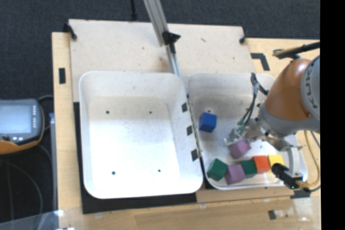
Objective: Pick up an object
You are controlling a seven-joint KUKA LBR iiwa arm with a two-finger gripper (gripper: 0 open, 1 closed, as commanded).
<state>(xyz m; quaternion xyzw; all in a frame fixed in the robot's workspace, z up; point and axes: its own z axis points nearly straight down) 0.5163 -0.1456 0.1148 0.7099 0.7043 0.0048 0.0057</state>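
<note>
Purple is the colour nearest the tool point(241, 134): a small purple block point(239, 148) lies in the right bin point(215, 86), just under the tip of the arm point(288, 102), which leans in from the right. Whether the tool touches that block, or has its jaws apart or together, I cannot tell; the wrist and cabling hide the tip.

The other candidates sit in the same bin. A blue cube point(207, 122) rests alone toward the middle, well apart from the rest. Along the near wall runs a crowded row: a dark green block point(217, 169), a second purple block point(235, 173), a smaller green piece point(249, 167), an orange block point(262, 163) and a yellow one point(275, 159), several of them touching. The left bin point(135, 132) sits beside it on the worktop point(156, 37).

The step in hand looks like the approach or descent onto the upper purple block. The next move probably calls for settling squarely over that block, closing on opposite faces and lifting straight up. The block lies tilted, so a skewed grip could squeeze it out sideways.
</note>
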